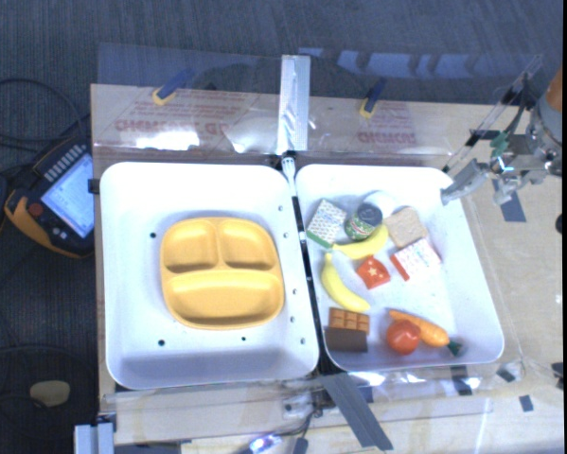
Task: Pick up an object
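My gripper point(485, 191) hangs over the top right corner of the right bin point(480, 282), open, with nothing between its fingers. One finger point(458, 183) points at the bin's rim, the other point(511, 203) is outside it. Below and to its left lie the objects: a tan cracker point(405, 225), a red and white box point(416, 258), a dark can point(363, 223), a checkered packet point(326, 221), two bananas point(344, 288), a red block point(373, 272), a chocolate bar point(347, 328), a tomato point(402, 338) and a carrot point(423, 327).
The left bin point(132, 206) holds a yellow divided plate point(222, 272). A ridge point(299, 253) separates the two bins. A clear plastic wall point(292, 112) stands behind them. A handheld pendant point(61, 201) with cables lies on the floor at the left.
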Controlling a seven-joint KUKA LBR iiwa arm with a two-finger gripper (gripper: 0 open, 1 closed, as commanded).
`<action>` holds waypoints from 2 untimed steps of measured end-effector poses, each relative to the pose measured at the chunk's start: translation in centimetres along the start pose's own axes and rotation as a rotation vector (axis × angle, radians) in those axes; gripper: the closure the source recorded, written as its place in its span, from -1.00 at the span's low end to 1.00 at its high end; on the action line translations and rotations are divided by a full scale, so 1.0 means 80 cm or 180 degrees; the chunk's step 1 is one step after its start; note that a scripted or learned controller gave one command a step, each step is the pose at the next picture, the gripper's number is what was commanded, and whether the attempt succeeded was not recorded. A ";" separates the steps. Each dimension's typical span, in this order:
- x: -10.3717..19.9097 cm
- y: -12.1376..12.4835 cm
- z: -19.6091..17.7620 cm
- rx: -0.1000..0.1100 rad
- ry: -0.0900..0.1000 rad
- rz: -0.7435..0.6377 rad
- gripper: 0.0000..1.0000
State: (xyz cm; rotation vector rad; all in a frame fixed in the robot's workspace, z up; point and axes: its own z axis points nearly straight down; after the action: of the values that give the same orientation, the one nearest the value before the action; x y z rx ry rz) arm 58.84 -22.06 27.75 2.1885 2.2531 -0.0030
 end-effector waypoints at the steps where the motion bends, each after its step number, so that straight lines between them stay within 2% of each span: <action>1: 0.067 0.044 0.167 -0.0043 -0.0009 0.0166 -1.00; 2: 0.085 -0.032 0.225 -0.0096 -0.0044 -0.0462 -1.00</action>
State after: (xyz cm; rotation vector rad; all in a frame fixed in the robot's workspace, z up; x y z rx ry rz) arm 56.06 -15.39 9.72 1.9995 2.3822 0.0154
